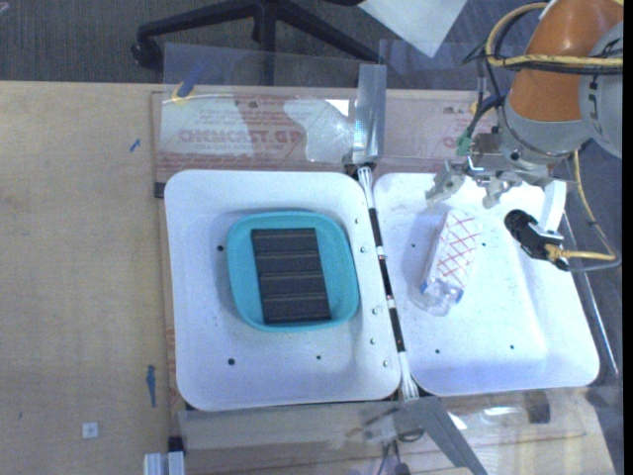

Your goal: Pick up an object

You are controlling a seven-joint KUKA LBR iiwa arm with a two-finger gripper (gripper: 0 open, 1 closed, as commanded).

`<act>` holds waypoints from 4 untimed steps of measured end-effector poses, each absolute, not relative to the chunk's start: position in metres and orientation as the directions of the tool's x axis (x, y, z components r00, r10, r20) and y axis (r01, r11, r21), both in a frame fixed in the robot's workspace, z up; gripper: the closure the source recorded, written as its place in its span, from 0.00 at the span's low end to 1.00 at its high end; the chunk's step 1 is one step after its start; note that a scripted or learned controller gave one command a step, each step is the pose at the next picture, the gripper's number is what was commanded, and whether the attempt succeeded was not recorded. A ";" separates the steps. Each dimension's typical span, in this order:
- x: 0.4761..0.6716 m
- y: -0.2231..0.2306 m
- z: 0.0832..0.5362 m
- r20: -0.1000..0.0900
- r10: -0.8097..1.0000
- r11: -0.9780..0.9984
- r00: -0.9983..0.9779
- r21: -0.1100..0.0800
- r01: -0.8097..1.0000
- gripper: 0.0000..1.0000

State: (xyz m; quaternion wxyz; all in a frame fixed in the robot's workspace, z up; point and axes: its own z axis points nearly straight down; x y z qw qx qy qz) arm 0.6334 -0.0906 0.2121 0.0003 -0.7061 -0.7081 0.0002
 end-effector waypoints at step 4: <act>0.625 -0.065 0.186 0.000 0.997 0.081 -0.081 0.001 0.997 1.00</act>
